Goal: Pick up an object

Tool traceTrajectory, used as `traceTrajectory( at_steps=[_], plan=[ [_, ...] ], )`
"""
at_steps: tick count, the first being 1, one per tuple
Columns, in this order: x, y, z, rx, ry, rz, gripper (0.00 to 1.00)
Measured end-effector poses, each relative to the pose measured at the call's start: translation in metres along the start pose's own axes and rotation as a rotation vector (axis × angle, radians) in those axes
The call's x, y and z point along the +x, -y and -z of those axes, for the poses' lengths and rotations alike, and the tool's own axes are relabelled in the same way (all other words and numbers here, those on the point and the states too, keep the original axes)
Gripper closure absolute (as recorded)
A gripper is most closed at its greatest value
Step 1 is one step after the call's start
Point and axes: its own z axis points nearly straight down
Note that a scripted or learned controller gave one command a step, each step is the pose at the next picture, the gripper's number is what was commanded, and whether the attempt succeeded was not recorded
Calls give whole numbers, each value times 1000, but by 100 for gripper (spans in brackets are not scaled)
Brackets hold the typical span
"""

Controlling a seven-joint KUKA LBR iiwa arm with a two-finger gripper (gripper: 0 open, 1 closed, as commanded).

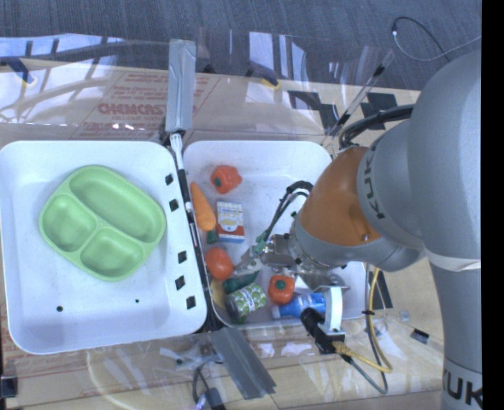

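The right bin holds several toy foods. A red pepper lies near its back, with an orange carrot along the left wall and a small carton beside it. Toward the front lie a red tomato, a green can, a second red-orange fruit and a blue packet. My gripper reaches down low over the front of this bin, between the tomato, the can and the red-orange fruit. The arm's wrist hides part of it.
A green divided plate lies in the left bin. A divider wall with black clips separates the two bins. The bulky grey arm with its orange band covers the right bin's right side. Cables trail at the front.
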Motion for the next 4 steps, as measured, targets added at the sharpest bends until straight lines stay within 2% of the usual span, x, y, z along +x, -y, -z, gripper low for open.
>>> traceTrajectory(
  at_steps=[1,2,3,4],
  plan=[
    [13,-79,20,7,-5,-274,0],
    [-72,-20,48,7,-6,-442,0],
    [-65,-30,-7,1,-4,-352,0],
    [-66,-30,2,2,-4,-348,100]
  ],
)
